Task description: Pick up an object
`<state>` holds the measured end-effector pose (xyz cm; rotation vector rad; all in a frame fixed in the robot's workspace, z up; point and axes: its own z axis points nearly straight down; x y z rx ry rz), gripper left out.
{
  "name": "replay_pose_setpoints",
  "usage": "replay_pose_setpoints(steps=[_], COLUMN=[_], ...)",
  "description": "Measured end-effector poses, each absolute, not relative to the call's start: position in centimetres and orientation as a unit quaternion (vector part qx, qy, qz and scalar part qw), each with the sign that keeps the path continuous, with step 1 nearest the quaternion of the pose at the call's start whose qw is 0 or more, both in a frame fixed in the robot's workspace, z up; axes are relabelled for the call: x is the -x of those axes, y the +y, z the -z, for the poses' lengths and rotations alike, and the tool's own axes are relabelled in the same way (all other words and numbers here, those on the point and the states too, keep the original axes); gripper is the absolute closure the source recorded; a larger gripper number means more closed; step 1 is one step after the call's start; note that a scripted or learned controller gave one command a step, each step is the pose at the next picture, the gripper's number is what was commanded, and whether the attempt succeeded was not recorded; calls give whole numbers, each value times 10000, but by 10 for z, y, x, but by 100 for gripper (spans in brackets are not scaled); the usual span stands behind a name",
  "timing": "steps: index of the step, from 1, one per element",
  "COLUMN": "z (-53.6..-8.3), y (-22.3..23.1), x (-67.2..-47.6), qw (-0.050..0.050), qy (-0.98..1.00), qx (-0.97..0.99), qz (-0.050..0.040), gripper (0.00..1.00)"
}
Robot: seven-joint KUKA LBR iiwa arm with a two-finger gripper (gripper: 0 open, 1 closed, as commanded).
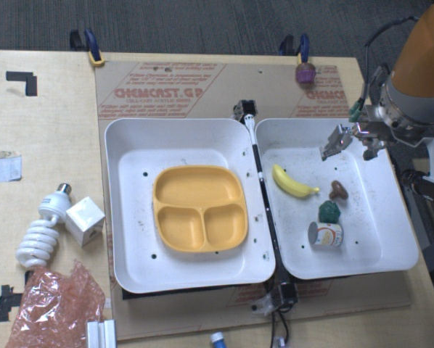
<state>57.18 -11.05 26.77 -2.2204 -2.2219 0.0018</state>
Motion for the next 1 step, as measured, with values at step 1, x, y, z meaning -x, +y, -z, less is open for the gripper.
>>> replay_pose_setpoints(steps=[1], z=[-117], y=[-123], x=[-568], qw=[0], qy=[-7067], qx=[7075], qz=[-2], gripper=[0])
